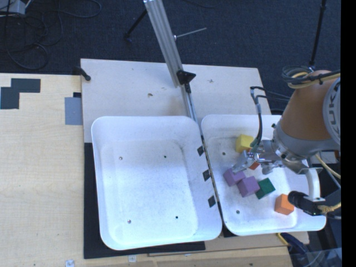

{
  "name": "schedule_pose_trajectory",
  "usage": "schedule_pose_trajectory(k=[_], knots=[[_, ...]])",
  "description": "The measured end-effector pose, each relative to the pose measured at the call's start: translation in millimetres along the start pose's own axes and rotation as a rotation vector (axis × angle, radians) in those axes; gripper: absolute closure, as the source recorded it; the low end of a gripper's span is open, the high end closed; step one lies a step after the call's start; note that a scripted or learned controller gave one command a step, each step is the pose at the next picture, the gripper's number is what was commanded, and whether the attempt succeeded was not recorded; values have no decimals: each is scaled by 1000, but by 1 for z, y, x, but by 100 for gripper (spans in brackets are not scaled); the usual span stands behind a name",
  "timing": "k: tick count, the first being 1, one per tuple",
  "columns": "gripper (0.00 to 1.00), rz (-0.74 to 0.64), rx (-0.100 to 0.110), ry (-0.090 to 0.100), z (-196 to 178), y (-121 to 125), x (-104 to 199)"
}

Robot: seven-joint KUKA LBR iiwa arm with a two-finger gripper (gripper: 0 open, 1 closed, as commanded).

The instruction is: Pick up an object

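**Gripper lowered among the blocks in the right bin**

A pale bench on a dark carpeted floor is seen from above, bearing two shallow white bins side by side, with a slanted aluminium rail (167, 40) rising behind them. The left bin (111, 149) is bare of blocks; the right bin (222, 132) holds all of the loose objects.

The arm (308, 115) is reached in from the right, and the gripper (246, 164) is set low over the cluster, just beside the nearer purple block (232, 176). Whether its fingers are spread or pressed together cannot be told, since they are small and blurred against the blocks; nothing is seen held between them.

The approach or closing step is judged to be in hand. A firm closure on one block, followed by a straight lift clear of its neighbours, would be called for next.

Counted in the right bin: two purple blocks, the second (248, 186) touching the first; one yellow block (243, 143); one green block (266, 187); one orange block (284, 204). A small orange-red piece under the gripper cannot be identified.
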State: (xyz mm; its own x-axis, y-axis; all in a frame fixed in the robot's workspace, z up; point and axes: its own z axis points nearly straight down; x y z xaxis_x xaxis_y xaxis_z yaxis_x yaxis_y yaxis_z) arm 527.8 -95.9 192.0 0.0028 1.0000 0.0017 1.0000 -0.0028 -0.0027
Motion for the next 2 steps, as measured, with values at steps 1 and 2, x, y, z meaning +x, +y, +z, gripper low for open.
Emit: schedule_pose_trajectory(k=[1,2], knots=[[0,-7,-3,-2,2,53,48],[0,-5,-6,-2,90,30,-18]])
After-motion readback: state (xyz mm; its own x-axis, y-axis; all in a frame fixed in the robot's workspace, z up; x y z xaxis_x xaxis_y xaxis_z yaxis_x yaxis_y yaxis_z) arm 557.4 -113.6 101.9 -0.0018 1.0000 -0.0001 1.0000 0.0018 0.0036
